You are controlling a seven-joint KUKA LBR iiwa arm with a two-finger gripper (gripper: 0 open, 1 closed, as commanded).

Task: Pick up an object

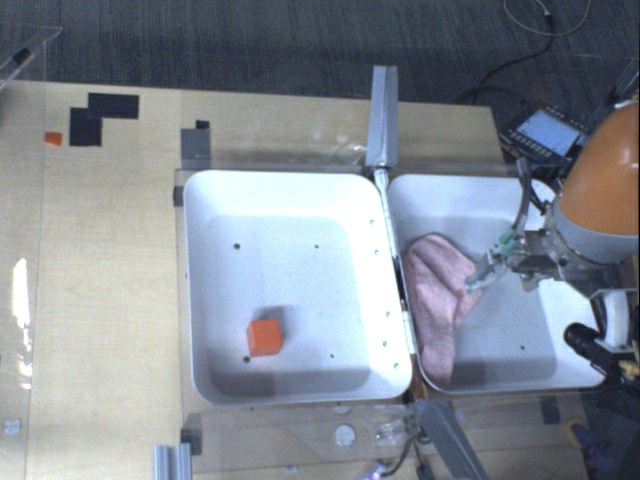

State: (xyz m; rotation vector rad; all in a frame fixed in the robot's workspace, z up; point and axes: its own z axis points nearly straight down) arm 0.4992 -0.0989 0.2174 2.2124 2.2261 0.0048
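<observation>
Reaching in from the right edge of the camera view, grey arm [600, 230] carrying its orange band up top, bulky and close to the lens. Wrist angling leftward and down, pointing the gripper [488, 268] out ahead. Gripper hanging low at the end of the wrist, its slim metal fingers [478, 276] stretching leftward. Fingers looking thin and blurred here, gap between them too small to judge. A dark cable looping alongside the wrist housing.
</observation>
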